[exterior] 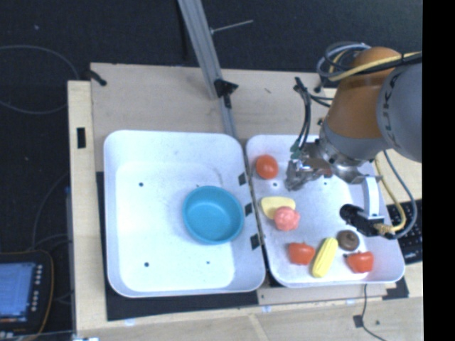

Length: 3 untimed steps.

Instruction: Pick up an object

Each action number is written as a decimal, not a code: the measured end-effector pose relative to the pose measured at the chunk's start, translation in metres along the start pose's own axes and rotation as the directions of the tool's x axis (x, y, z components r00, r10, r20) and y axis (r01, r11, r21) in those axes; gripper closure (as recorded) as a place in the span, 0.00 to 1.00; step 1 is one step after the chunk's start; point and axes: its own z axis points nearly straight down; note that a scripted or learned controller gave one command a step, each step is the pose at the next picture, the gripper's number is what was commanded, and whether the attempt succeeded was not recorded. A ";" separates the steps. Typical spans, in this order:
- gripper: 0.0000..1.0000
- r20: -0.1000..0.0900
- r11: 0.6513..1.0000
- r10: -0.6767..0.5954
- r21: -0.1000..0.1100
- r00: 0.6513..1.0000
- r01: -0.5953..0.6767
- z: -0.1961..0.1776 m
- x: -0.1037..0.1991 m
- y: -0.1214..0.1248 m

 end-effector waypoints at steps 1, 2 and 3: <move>1.00 0.000 1.000 0.001 0.002 1.000 -0.001 -0.002 0.044 -0.016; 1.00 0.001 1.000 0.001 0.005 1.000 -0.001 0.003 0.093 -0.024; 1.00 -0.001 1.000 -0.001 -0.001 1.000 0.001 -0.013 0.139 -0.028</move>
